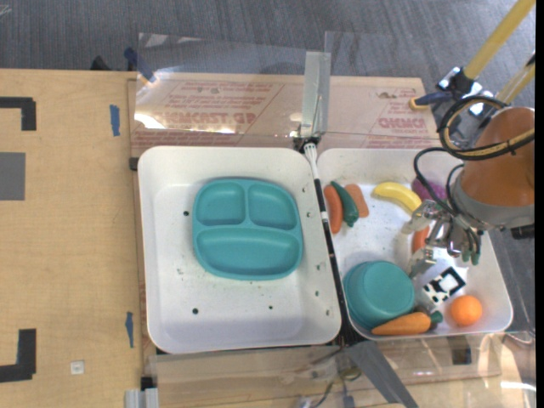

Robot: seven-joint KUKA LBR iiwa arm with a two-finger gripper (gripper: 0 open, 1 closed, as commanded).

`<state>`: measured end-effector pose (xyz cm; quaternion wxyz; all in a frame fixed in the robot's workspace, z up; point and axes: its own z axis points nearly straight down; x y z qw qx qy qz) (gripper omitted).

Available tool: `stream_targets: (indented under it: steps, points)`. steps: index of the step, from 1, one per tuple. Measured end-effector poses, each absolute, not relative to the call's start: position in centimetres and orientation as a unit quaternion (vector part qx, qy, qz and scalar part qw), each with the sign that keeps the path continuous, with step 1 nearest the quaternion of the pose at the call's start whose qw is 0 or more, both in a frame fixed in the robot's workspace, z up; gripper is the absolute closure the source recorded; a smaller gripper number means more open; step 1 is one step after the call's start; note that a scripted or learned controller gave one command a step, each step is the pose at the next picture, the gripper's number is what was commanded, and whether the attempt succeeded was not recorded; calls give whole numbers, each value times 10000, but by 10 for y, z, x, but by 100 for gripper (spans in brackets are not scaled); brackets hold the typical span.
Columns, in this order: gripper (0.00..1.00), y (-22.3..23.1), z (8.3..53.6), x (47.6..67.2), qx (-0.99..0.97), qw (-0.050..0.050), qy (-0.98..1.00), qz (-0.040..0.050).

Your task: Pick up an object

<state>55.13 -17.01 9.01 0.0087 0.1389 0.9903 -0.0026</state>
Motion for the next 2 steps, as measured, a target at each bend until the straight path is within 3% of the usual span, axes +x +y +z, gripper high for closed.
stream_targets:
  steps: [1, 2]
  points:
    - [0, -163, 90, 505, 1952, 71, 9807, -11]
    - [100, -163, 103, 509, 1944, 134, 9808, -19]
